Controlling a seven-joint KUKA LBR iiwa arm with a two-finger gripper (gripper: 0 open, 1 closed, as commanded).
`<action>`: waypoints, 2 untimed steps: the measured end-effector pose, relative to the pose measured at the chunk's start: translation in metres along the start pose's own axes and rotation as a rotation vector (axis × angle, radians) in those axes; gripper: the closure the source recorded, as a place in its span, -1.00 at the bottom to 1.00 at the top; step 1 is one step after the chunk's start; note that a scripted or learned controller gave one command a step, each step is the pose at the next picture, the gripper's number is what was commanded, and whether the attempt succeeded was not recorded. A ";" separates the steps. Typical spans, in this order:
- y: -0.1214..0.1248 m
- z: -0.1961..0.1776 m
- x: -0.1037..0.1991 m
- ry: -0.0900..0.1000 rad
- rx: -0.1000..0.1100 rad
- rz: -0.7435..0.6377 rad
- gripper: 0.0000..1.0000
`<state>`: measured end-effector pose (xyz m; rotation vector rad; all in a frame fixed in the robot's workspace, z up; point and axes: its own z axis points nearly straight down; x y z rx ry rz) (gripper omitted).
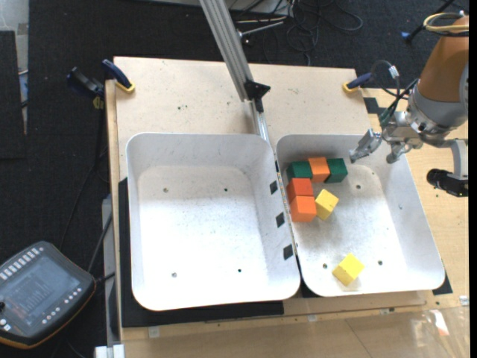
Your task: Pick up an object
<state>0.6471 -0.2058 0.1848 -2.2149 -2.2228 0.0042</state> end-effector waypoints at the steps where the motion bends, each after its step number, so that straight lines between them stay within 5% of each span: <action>1: 0.002 0.055 0.010 0.000 -0.001 0.001 -1.00; 2: 0.007 0.066 0.009 -0.006 -0.021 -0.001 -1.00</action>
